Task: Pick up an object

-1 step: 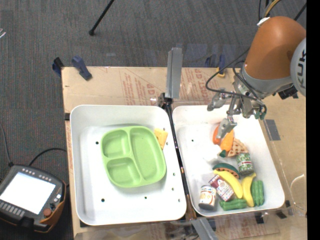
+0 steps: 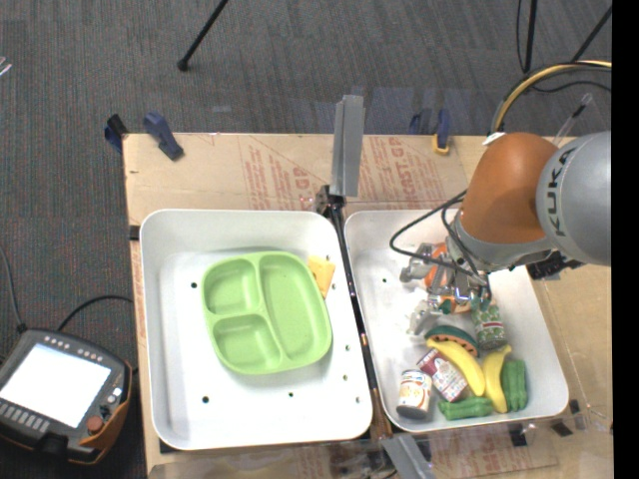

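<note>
Left bin: green plate (three sections). Right bin: banana, can, green peppers. Gripper low inside; grip state: cannot tell.

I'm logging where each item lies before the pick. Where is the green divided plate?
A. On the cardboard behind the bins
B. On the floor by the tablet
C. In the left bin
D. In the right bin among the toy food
C: the plate lies flat in the left bin, while the banana and other toy food sit in the right bin.
</note>
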Motion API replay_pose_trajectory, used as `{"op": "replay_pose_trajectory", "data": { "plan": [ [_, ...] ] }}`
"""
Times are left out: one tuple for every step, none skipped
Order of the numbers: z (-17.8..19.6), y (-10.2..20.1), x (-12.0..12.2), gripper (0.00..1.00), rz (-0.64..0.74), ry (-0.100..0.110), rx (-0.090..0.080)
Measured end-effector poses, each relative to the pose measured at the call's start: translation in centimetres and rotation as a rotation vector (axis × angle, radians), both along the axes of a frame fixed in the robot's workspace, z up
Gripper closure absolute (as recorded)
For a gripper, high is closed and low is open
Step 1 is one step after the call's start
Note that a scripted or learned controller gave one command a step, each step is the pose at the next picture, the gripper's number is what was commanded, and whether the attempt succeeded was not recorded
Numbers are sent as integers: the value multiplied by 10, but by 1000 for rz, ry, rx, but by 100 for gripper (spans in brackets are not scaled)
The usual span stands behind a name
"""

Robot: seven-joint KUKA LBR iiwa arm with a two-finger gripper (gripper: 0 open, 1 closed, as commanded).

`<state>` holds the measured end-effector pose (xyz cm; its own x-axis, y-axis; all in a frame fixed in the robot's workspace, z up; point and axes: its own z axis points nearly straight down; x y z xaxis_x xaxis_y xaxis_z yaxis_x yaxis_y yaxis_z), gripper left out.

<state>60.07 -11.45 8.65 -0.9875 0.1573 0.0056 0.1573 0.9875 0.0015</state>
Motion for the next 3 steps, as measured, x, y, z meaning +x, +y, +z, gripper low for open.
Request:
{"op": "replay_pose_trajectory", "data": {
  "plan": [
    [1,-17,-69,0,-198,-3,-2],
    [2,-7,-124,0,-305,-8,-8],
    [2,-2,-8,0,-289,-8,-2]
  ]
}}
